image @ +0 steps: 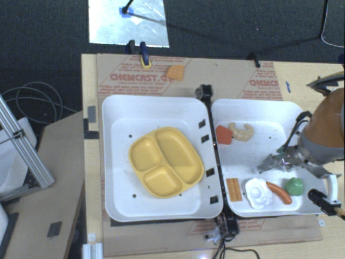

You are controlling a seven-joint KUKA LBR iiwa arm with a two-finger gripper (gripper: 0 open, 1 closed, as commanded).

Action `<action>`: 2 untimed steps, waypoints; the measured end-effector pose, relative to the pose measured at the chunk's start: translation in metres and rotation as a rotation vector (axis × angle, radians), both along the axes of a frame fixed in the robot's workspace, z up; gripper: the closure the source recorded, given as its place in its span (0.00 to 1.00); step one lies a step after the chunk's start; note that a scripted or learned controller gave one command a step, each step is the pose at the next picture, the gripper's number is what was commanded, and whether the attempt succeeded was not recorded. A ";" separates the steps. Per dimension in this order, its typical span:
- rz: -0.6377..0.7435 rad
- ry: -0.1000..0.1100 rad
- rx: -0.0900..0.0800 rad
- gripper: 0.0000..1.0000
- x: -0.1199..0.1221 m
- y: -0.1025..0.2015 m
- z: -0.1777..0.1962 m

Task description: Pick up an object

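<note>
I see the pincer [269, 163] low over the right bin [256, 109], towards its right edge; I cannot tell how it stands or whether it has anything. Along that bin's near edge lie an orange block [233, 189], a white piece [259, 193], a carrot [279, 192] and a green ball [294, 186]. A red block [223, 135] and a beige piece [241, 131] sit near its far-left corner. The left bin [121, 112] carries a yellow divided plate [165, 161].
</note>
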State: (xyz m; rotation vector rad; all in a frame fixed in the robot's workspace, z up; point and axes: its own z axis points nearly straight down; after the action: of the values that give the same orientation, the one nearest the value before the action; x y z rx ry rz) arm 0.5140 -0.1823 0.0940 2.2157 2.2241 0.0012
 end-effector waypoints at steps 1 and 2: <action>0.000 0.001 0.002 0.00 -0.004 0.006 0.006; -0.002 0.001 0.001 0.00 -0.006 0.006 0.000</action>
State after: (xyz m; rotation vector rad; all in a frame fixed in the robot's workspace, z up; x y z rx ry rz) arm 0.5082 -0.1767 0.0942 2.2192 2.2227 0.0004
